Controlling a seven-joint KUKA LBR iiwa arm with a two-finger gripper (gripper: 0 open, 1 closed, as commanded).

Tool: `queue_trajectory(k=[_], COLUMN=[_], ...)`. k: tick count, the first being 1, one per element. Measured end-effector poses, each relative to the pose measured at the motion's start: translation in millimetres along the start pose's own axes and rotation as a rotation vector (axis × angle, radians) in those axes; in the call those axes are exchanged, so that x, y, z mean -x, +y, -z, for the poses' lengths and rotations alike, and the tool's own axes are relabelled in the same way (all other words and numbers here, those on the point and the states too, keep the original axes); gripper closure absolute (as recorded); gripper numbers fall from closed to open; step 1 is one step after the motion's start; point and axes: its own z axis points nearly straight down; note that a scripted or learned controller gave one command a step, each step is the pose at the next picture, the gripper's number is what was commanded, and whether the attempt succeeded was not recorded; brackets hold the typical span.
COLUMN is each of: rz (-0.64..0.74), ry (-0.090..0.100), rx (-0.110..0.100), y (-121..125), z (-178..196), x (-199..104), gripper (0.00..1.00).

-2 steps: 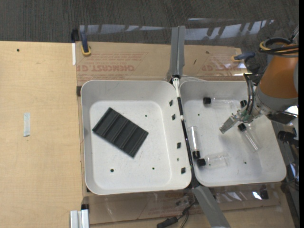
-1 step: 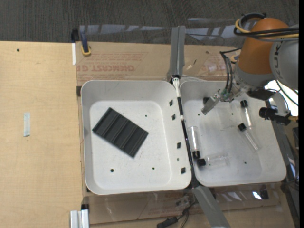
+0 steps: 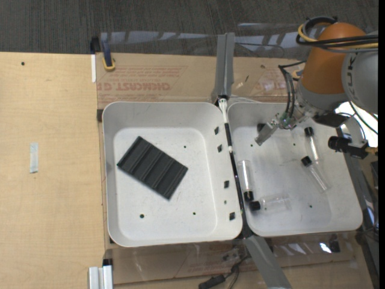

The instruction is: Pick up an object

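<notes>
A black ribbed flat slab (image 3: 152, 167) lies at a slant in the left bin (image 3: 120, 221). In the right bin (image 3: 343, 218) lie several clear tubes with black caps: one (image 3: 245, 178) along the left wall, one (image 3: 272, 205) near the front, and two (image 3: 317, 174) on the right side. My gripper (image 3: 278, 126) hangs over the back part of the right bin, below the orange band of the arm (image 3: 329, 59). It sits left of the right-hand tubes, and nothing shows in it.
A raised divider (image 3: 227, 155) with black clips runs between the two bins. Cables (image 3: 316, 32) loop off the arm at the back right. A brown cardboard sheet (image 3: 156, 80) lies behind the bins and a wooden benchtop (image 3: 48, 161) to the left.
</notes>
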Motion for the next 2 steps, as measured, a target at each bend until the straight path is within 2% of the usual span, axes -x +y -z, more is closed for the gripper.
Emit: queue_trajectory(k=[2], rz=[0.000], ry=[0.000], rx=[0.000], y=[0.0], z=[0.0], x=[0.0], gripper=[0.00])
